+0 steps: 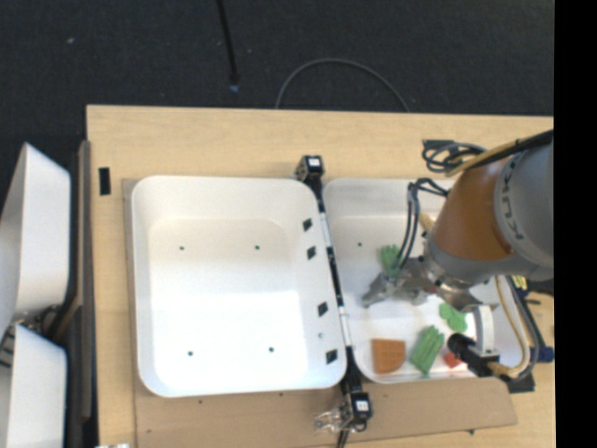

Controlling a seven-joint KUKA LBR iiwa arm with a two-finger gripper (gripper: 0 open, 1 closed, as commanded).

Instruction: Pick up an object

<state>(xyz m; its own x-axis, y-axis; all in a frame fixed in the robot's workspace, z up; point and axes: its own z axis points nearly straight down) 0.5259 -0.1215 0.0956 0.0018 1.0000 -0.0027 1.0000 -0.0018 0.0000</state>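
**Arm reaching down into the right-hand bin**

Table (215,138) of pale wood takes up most of the scene, with dark floor beyond its far edge. Two shallow white bins sit on it side by side, their rims meeting down the middle. The left bin (224,287) is the wider of the two, with a few small dark dots on its floor. The right bin (359,213) is narrower and holds all the loose pieces.

The arm (527,189) comes in from the right, its grey body leading to the orange band (471,222), and hangs over the right bin. Below the band, the end effector (378,292) sits low over the middle of that bin, pointing toward the shared rim. From here I cannot tell whether it is released or clenched, or whether it is grasping anything.

The ridged green block (427,350) lies tilted near the bin's front wall. The orange-brown block (388,355) lies just beside it, on the side toward the left bin. The green piece (390,256) lies just beside the end effector on its far side, and I cannot tell whether they touch. The small green piece (454,318) lies under the wrist, just beyond the ridged block. The red scrap (453,360), near the front right corner, is too small to make out.
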